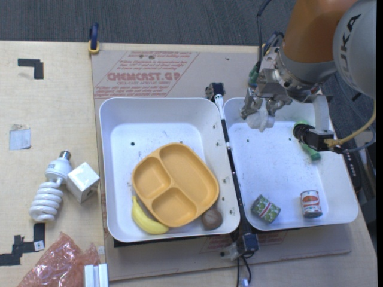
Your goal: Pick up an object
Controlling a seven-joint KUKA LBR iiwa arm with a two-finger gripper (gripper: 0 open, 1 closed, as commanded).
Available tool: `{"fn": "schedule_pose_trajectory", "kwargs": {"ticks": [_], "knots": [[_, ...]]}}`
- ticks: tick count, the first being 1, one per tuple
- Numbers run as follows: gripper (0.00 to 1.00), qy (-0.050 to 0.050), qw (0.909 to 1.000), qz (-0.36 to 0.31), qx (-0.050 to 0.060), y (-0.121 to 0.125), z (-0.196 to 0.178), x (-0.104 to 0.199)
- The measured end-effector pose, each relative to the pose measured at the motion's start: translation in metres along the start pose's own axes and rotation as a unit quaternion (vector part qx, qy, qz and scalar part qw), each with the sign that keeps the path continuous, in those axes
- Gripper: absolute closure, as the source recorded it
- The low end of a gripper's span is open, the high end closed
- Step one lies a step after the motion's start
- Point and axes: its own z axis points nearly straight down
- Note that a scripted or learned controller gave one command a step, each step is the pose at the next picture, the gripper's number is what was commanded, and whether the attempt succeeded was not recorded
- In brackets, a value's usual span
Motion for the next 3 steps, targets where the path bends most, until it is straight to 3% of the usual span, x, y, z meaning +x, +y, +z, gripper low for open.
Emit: {"fn": "schedule_pose_trajectory", "kwargs": {"ticks": [1,2,3], "knots": [[1.0,0.0,1.0,0.0,0.0,0.023,0.01,0.051],[1.0,0.0,1.0,0.0,0.0,-0.023,0.002,0.073],[1.0,0.0,1.0,0.002,-0.001,-0.032,-0.011,0.039]]}}
